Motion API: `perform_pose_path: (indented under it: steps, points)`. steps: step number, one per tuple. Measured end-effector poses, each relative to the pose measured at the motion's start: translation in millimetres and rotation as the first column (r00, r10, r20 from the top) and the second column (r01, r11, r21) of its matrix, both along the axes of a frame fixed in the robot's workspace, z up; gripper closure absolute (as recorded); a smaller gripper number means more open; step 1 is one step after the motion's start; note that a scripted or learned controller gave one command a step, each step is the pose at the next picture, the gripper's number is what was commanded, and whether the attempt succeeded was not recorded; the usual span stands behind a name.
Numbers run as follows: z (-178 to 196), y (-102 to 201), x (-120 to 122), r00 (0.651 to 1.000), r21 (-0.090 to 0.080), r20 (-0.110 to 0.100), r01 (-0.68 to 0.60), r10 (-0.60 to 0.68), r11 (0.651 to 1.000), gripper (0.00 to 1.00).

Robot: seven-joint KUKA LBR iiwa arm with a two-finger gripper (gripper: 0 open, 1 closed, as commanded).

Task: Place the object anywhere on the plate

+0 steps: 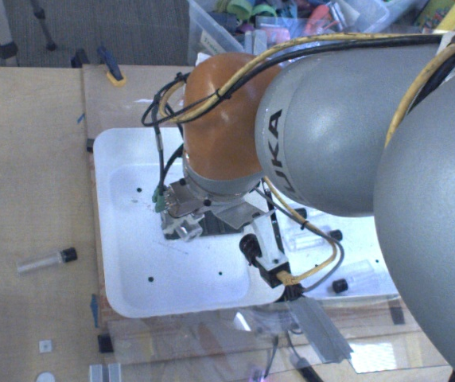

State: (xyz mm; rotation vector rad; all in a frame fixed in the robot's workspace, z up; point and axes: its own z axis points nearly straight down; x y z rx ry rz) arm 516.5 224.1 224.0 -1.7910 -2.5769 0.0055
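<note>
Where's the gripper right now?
The gripper sits low over the left white bin, near its middle, just under the arm's orange band.

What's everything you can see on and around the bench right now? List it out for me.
white bin: one, white, centre-left of the bench, mostly under the arm
small tube with a dark cap: one, pale, on the bench left of the bin
blue clamp: one, blue and yellow, at the board's far-left corner
clear tub of mixed toys: one, many colours, behind the bench at the top
black knobs: two, black, on the pale surface right of the bin
plate: cannot tell, hidden or out of sight under the arm
arm: one, grey with an orange band, reaching in from the right
claw: one, metal-grey, low over the bin's middle
</note>
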Motion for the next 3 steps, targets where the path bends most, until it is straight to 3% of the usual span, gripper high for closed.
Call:
perform_pose_path:
  steps: [1, 2, 3]
  points:
    - [73, -45, 28, 0.950, 0.001, 0.006, -0.313, 0.313, 0.950, 1.00]
    - [17, -5, 14, 0.976, 0.001, 0.002, -0.218, 0.218, 0.976, 1.00]
    - [82, -75, 68, 0.883, -0.001, 0.008, -0.469, 0.469, 0.883, 1.00]
